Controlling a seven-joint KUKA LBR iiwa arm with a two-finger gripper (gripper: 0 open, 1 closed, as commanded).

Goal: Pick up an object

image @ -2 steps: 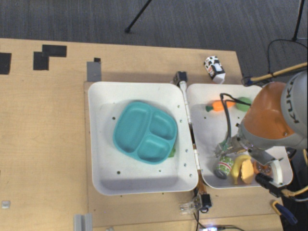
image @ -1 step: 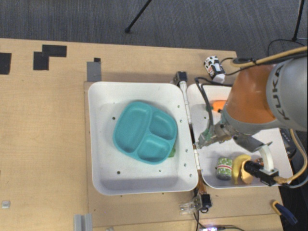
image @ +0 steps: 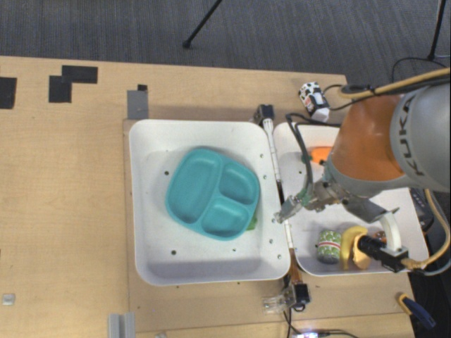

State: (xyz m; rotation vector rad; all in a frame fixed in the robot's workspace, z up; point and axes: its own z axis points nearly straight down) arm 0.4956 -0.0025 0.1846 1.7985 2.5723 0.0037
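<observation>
The arm is hanging over the right bin, hiding the pincer; blind descent is risking nudging the ball aside, probably.

I'm looking down on a light wooden bench filling most of the frame. Dark grey carpet is running across the top. A thin black stand leg is slanting over it, upper centre. Black tape patches are sitting at the upper left of the bench. Lighting is reading even, no hard shadows.
</observation>
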